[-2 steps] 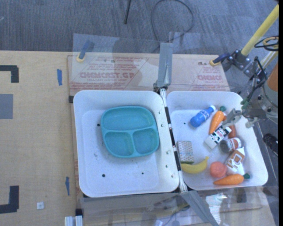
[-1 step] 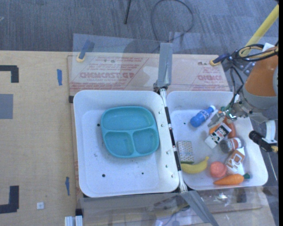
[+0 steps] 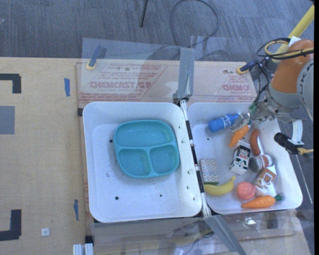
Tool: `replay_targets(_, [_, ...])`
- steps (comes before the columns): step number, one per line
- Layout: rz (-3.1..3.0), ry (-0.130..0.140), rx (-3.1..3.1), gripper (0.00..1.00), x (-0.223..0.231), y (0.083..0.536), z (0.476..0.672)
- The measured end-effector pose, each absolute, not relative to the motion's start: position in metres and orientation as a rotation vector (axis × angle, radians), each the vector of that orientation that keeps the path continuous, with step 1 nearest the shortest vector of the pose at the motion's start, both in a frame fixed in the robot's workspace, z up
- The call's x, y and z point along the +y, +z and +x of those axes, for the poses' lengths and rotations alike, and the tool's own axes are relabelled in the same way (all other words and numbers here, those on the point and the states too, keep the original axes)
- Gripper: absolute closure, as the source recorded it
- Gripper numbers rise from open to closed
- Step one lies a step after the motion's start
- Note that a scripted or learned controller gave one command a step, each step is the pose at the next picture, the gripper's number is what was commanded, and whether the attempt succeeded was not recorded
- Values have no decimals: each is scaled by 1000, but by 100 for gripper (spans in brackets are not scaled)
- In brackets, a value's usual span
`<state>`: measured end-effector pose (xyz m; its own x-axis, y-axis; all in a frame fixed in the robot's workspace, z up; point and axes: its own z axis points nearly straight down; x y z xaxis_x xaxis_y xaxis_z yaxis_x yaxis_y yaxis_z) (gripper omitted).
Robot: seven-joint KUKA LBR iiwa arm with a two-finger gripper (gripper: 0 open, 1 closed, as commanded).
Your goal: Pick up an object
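The left bin (image 3: 94, 199) holds a teal divided plate (image 3: 146, 148). In the right bin (image 3: 294, 196) a patterned packet (image 3: 209, 170) and banana (image 3: 220, 188) lie near the divider, and a blue bottle (image 3: 222, 122) lies at the far side. The claw (image 3: 248, 117) hangs just beside the bottle's cap; its opening cannot be made out. Carrots (image 3: 239, 135), small cartons (image 3: 241, 158) and a pink ball (image 3: 245, 191) cluster rightward.

lab | taped bench (image 3: 40, 164) | white bins (image 3: 94, 199) | cables (image 3: 194, 15)

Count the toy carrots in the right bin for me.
2. One carrot lies at the bin's near edge beside the pink ball; another carrot lies near the blue bottle. Clutter may hide more.
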<state>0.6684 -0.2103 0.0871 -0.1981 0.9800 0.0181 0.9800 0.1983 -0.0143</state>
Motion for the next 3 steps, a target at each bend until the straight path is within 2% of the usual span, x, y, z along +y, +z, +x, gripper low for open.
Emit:
replay_targets(1, [-2142,-10,-2281,0,-205,87,669])
replay_targets(2, [-2293,-18,-2137,0,-210,88,659])
replay_targets(3, [-2666,4,-1660,0,-189,125,654])
